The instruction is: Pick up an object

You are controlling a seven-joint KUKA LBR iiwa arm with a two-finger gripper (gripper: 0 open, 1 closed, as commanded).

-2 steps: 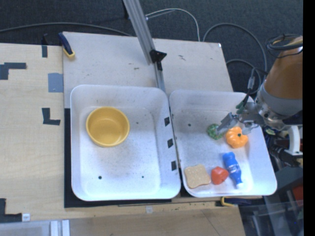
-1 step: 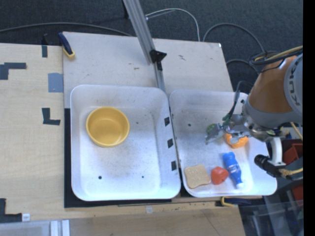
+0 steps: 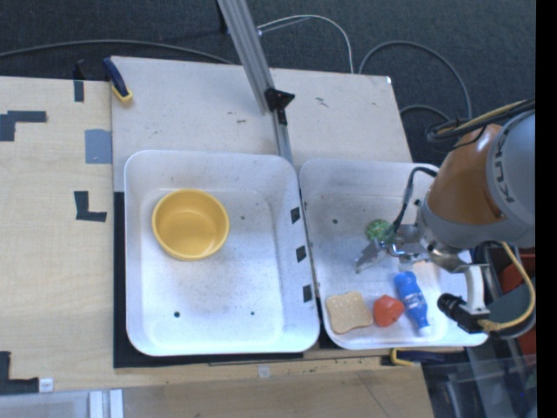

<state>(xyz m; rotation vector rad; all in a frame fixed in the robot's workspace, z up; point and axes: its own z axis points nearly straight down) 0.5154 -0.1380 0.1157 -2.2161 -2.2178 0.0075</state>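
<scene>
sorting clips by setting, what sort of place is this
Most likely a robotics lab bench for grasping trials: a KUKA arm reaches over two white bins of toy-like objects, with loose cables on dark carpet behind.

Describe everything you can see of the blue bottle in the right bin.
The blue bottle is small, plastic by its look, with a pale label band around its middle. It lies on its side on the floor of the right bin, near the front right corner, its length running from the gripper side down toward the bin's front edge. A red tomato-like piece sits right against its left side; a slice of bread lies further left, apart from it.
</scene>
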